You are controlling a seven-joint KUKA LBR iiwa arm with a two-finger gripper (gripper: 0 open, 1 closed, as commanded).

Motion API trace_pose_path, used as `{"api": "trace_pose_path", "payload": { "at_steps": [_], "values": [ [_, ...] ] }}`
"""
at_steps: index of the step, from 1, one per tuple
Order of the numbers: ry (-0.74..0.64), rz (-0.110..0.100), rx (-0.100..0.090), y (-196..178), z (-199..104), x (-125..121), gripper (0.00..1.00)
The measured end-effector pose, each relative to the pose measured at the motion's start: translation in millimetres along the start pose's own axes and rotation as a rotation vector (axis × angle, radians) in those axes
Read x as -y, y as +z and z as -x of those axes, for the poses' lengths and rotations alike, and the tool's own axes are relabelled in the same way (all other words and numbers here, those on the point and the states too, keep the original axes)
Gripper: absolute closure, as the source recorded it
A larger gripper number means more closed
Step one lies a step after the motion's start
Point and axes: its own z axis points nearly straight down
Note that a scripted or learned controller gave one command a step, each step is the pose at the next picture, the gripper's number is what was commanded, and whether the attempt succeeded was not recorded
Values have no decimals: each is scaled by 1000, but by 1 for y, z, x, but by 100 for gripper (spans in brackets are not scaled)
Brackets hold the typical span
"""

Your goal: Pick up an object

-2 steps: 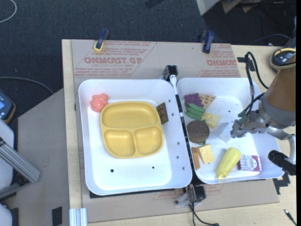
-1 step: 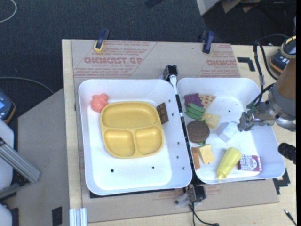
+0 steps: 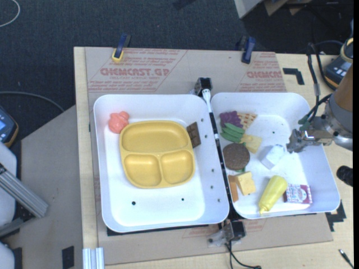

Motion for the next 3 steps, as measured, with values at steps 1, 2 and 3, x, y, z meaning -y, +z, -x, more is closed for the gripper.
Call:
{"api": "trace_pose_path", "payload": {
  "at_steps": [1,2,3],
  "values": [
    [-6,0,-3,-2,-53,-36,100],
    [-5,-2,-3,1,-96,-52,100],
    [-5,-2,-3,11,-142,-76,100]
  ]
}}
